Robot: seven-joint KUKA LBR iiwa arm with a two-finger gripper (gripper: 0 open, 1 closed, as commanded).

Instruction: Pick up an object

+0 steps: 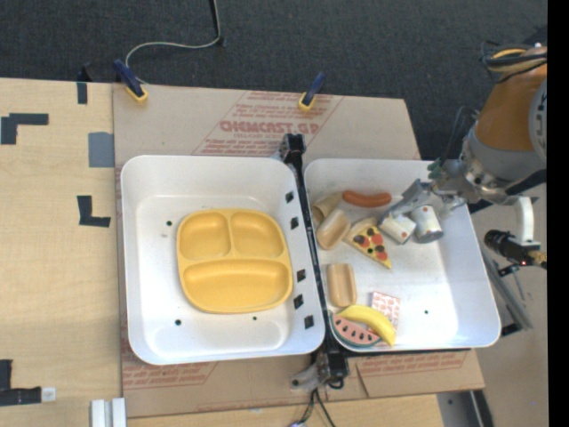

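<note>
My gripper (413,228) hangs over the upper middle of the right bin (462,283), open, with nothing between its two pale fingertips (397,229). Just left of it lies a pizza slice (372,244), close to the left fingertip. A red sausage (366,198) lies above that, and a tan bread roll (332,228) sits by the bin's left wall. Lower down are a hot dog bun (341,285), a pink wafer (385,305), a banana (369,320) and a watermelon slice (349,334).
The left bin (142,265) holds a yellow divided plate (235,261). Both bins rest on cardboard (258,123) held by two clamps. The arm's grey and orange wrist (507,123) comes in from the right, over the right bin's far corner.
</note>
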